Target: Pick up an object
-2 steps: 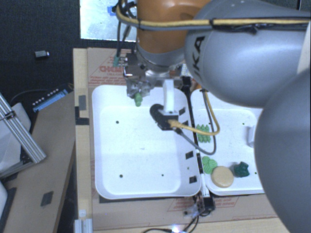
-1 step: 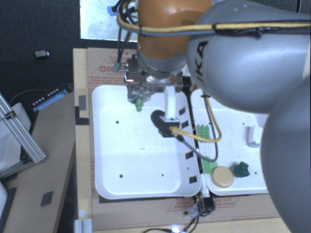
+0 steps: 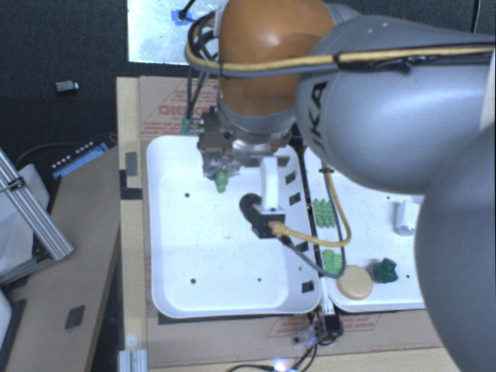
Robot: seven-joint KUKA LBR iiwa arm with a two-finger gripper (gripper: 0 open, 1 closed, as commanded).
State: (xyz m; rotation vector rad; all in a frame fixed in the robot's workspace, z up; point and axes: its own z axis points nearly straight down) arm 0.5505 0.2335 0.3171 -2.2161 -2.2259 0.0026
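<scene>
Since the gripper point(image 3: 221, 175) seems clamped on a small green object point(image 3: 222, 181), we fear a shallow pinch dropping it.

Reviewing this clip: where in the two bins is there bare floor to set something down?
The left bin has bare floor along its near and left rims, below the gripper. The right bin is crowded near the divider: green pieces, a tan disc, a dark green object.

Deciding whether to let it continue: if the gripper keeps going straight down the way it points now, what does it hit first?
Most likely the bare white floor of the left bin. The gripper hangs over the bin's upper part with a small green object at its tip. Depth is hard to judge from this slanted view.
</scene>
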